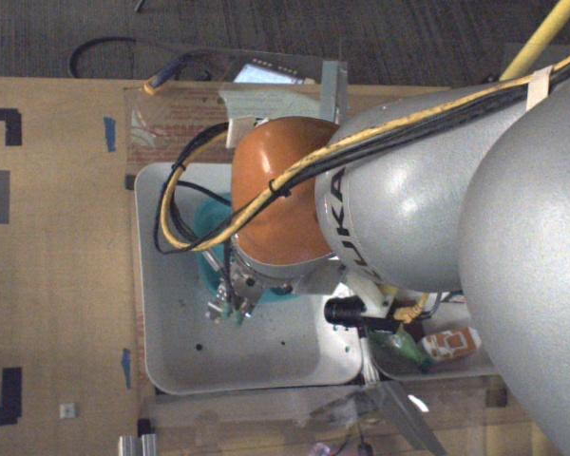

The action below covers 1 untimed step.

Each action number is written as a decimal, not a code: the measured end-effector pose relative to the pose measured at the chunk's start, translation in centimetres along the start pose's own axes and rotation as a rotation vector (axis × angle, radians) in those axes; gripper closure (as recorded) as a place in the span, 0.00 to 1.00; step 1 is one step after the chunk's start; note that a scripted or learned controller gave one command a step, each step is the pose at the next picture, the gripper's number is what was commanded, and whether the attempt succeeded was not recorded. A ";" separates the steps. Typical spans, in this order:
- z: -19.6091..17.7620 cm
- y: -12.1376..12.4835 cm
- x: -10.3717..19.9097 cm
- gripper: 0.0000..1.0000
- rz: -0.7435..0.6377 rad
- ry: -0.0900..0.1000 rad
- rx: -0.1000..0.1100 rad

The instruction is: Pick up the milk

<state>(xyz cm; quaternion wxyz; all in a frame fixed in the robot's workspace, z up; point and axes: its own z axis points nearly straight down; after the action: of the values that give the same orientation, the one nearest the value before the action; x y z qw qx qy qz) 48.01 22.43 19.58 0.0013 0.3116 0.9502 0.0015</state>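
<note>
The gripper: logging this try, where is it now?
The gripper is low over the left bin, under the arm's orange band, beside a teal object.

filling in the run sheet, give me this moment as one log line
arm: over left bin | gripper: low near teal object, nothing seen held | right bin: small carton, green item | milk pick: not yet done

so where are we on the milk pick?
Done: the arm has reached over the left bin, with the gripper low beside a teal object. In hand: nothing visibly held; I can't tell the finger state. Left: the whole grasp and lift. A white and orange carton-like item, possibly the milk, lies in the right bin, away from the gripper.
</note>
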 end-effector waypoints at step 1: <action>-0.1 0.0 0.0 1.00 0.007 0.000 0.000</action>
<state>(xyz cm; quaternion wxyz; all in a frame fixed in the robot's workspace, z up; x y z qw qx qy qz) 48.01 22.43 19.69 0.0012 0.3151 0.9491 0.0015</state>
